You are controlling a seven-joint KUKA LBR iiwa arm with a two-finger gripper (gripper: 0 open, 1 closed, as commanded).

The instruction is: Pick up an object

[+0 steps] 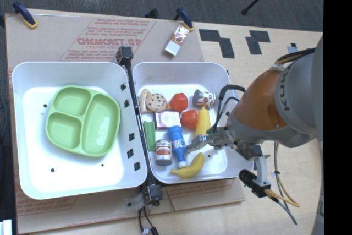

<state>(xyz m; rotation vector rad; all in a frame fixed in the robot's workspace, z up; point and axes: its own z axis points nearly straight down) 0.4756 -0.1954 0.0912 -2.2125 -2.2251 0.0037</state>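
Reaching into right bin [220, 71], my gripper [197, 143] low among toys, between yellow bottle [203, 121] and banana [190, 167], blue bottle [177, 145] just beside. Fingers look slightly spread, nothing between them. So: approach step, no grab yet. Next move probably needs lining up over banana, dropping, pinching. Crowded, easy to nudge neighbours.

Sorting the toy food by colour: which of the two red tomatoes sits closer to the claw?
The lower tomato, beside the yellow bottle; the other tomato lies farther up, next to the cookie.

Green divided plate [83, 120] in left bin [22, 135]
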